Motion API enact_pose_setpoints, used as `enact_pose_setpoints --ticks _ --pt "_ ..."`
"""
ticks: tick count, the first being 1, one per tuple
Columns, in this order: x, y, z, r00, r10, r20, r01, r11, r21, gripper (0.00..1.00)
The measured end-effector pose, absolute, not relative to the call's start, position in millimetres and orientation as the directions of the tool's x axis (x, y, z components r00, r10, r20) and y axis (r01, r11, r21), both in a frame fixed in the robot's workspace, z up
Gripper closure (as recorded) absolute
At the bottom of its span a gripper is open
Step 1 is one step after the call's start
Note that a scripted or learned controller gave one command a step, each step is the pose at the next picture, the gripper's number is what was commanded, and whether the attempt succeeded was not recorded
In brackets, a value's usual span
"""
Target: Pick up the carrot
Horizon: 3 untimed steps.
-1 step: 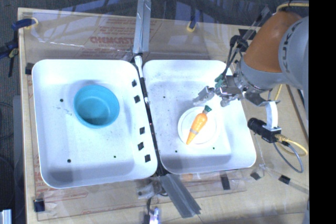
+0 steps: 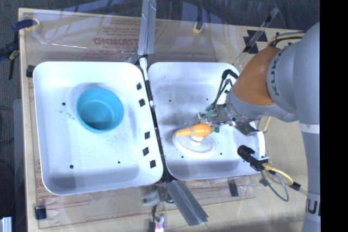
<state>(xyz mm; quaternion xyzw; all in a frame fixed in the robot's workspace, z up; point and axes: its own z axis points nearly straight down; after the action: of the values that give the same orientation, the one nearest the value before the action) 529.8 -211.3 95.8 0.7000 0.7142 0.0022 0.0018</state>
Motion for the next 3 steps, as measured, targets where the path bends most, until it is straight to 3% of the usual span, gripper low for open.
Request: enact_pose_setpoints --ticks 1,2,3 --pt "538.3 -130.9 89.0 0.156 0.988 0.001 0.988 -0.156 -0.005 0.0" --pt "499.7 -163.4 90.5 0.042 0.999 0.002 0.999 -0.042 0.001 0.0" --pt "497.5 -196.9 90.8 0.079 0.997 0.002 0.997 -0.079 0.001 0.0"
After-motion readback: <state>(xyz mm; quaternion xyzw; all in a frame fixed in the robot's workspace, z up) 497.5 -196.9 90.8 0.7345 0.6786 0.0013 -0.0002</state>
